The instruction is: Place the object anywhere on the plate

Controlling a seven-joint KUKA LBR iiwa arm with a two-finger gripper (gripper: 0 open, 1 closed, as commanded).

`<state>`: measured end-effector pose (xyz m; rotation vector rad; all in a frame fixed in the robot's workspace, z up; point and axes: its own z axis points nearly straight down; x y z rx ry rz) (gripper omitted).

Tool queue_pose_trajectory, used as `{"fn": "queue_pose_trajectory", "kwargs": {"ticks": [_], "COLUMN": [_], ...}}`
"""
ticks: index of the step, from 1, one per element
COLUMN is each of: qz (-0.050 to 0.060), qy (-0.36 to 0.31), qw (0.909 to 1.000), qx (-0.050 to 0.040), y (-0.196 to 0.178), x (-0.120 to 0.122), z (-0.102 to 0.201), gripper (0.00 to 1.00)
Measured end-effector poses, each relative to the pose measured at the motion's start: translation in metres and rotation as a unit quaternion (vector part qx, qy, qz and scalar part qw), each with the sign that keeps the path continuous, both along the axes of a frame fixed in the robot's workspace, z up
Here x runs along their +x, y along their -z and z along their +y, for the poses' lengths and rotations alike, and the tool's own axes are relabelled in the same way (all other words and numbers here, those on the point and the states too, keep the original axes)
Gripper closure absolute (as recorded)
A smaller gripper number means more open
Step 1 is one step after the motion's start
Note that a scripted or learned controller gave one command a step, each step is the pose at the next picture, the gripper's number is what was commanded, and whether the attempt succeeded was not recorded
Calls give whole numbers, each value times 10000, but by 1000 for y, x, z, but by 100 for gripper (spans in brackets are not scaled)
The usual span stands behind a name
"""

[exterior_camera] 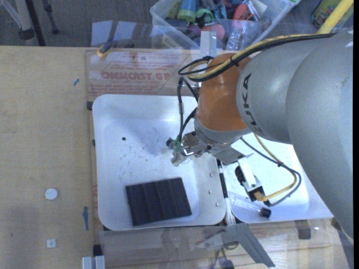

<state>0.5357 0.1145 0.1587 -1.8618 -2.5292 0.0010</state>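
Observation:
The plate [158,200] is a dark, ribbed, rectangular slab lying flat near the front of the left white bin [112,122]. My gripper [178,152] hangs under the orange wrist band [221,97], over the right side of the left bin, above and to the right of the plate. A small greenish bit [175,145] shows at the gripper's tip; I cannot make out whether it is a held object or part of the tool. The big grey arm hides most of the right bin [283,203].
A clear tub of colourful toys [224,10] stands behind the bins, beyond a sheet of printed cardboard [140,74]. Cables with a black and yellow plug [255,192] dangle over the right bin. A small white disc [51,194] lies on the wooden bench at left.

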Motion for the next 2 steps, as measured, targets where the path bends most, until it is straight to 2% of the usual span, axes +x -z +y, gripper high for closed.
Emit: {"fn": "queue_pose_trajectory", "kwargs": {"ticks": [1,2], "qz": [-6,5], "qy": [88,-655], "qw": [10000,9979], "qx": [-4,-3], "y": [-152,-62], "x": [30,66], "z": [34,87], "gripper": [100,100]}}
